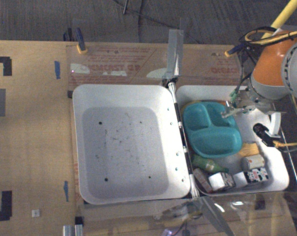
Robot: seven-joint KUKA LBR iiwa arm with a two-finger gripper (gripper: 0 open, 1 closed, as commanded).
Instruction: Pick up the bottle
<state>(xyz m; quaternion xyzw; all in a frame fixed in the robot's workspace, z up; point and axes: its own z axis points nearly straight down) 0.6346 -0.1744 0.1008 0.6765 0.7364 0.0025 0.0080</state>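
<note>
The left bin [124, 141] offers open floor. In the right bin [282, 173], a teal tray [210, 129] crowds the middle; the green bottle [207, 164] lies hemmed between tray, divider and small boxes [237, 178].

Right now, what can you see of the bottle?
The bottle is green, looks glossy like glass or plastic, and lies on its side in the right bin, just below the teal tray, which it seems to touch. Small packets crowd its lower edge. Its left end nears the bin's wall. Which end is the neck is unclear.
</note>
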